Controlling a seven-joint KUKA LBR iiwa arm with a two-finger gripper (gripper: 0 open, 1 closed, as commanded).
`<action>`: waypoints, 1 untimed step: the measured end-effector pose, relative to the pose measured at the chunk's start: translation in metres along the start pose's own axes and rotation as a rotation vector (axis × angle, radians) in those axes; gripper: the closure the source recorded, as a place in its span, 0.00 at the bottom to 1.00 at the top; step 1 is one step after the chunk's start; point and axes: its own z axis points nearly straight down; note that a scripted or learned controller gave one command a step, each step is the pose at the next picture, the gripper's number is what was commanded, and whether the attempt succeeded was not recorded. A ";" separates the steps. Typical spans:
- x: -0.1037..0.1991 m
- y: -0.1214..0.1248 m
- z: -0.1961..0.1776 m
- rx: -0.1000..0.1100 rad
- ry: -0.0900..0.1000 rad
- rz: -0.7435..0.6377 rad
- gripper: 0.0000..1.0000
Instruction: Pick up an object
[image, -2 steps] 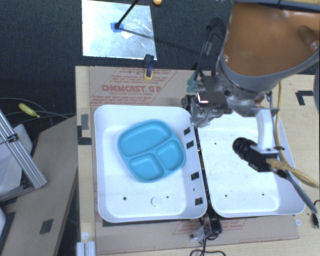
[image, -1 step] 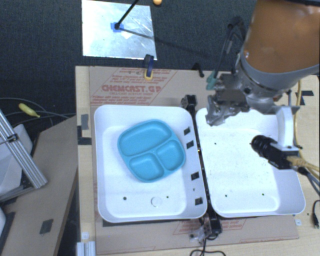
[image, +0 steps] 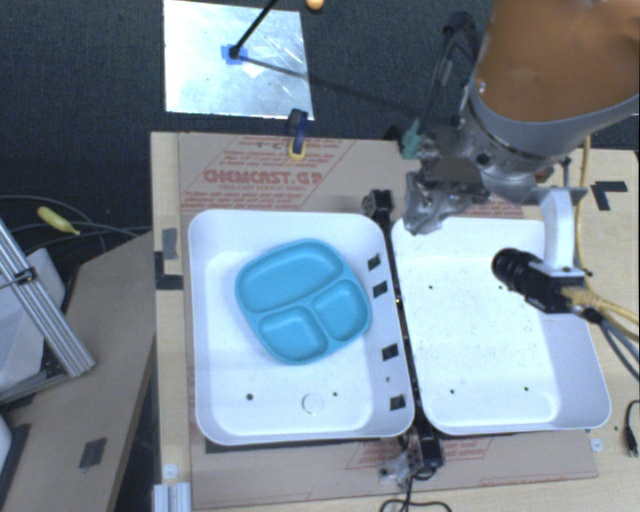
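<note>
A light blue divided plate (image: 302, 299) with three compartments lies flat in the left white bin (image: 220, 400), near its middle. My gripper (image: 424, 214) hangs at the upper left corner of the right white bin (image: 560, 400), just right of the divider between the bins. It is raised above the bin floor and stands apart from the plate, to the plate's upper right. Nothing shows between its fingers from this angle. The grey arm with its orange band (image: 550, 60) fills the upper right.
A black cylindrical part (image: 530, 275) on a white bracket sticks out over the right bin. Black clips (image: 385, 290) line the divider between the bins. A shiny sheet (image: 240, 60) lies beyond the bench, cables run along the right edge.
</note>
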 end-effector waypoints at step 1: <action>0.005 -0.009 0.034 0.005 -0.001 0.000 1.00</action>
